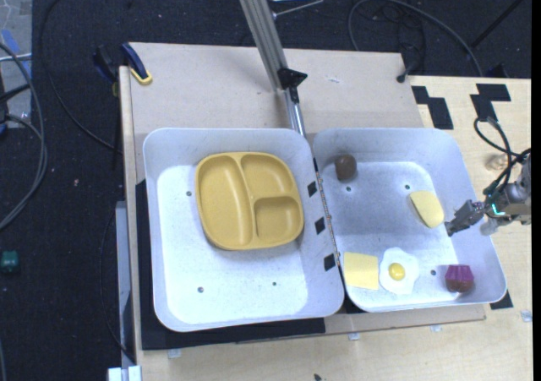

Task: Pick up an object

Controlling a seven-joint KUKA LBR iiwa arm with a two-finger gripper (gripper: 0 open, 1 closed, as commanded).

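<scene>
The right bin (439, 151) holds a brown round piece (345, 167) near its back left, a yellow wedge (428, 208) at its right, a pale yellow cheese slice (362, 271), a toy fried egg (398, 272) and a dark red piece (459, 279) along its front. My gripper (463, 219) hangs at the right bin's right rim, just right of the yellow wedge and apart from it. It is small and dark in the camera view. Nothing shows between its fingers.
The left bin (169, 227) holds a yellow divided plate (249, 200). A metal pole (264, 24) slants from the back down to the seam between the bins. Cables lie on the dark floor around the bench (211, 84).
</scene>
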